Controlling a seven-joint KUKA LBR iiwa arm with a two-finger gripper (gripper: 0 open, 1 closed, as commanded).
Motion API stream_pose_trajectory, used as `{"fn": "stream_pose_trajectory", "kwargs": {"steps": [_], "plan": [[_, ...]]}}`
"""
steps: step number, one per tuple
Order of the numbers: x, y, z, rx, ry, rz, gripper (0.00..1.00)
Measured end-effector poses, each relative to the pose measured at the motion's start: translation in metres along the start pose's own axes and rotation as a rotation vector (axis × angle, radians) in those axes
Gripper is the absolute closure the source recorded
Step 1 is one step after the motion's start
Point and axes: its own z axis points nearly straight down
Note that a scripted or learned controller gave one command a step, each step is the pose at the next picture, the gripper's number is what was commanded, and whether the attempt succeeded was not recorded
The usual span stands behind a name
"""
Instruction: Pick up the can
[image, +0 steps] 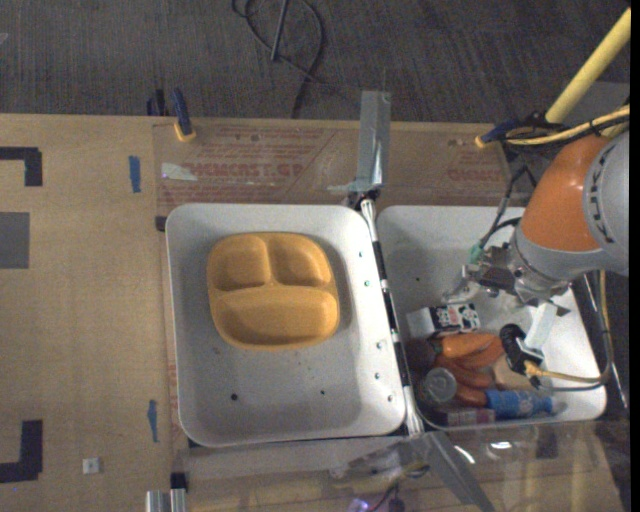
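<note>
Can (439, 385) sitting upright at 6 o'clock of right bin (420, 240); likely light, stiff, slippery, grab sides; pincer (497, 268) state unclear.

Wooden bench (80, 330) under dark carpet floor (120, 50), lit evenly from above.
Bench top is light plywood with black tape corner marks (25, 165) at far left, a grey patch (12, 240) below the upper one, blue tape bits (134, 173). A brown cardboard sheet (260, 165) with faded red print lies along the back edge, held by a blue-and-orange clamp (182, 115). Black cables (285, 30) loop on the floor at top. A yellow pole (590, 70) slants in the top right corner. A metal bracket (372, 140) stands upright at back centre.
</note>
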Motion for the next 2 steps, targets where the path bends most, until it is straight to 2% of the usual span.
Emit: {"fn": "stream_pose_trajectory", "kwargs": {"steps": [1, 2], "plan": [[0.004, 0.072, 0.021, -0.004, -0.002, 0.169, 0.00], [0.005, 0.073, 0.009, -0.007, -0.004, 0.164, 1.00]]}}
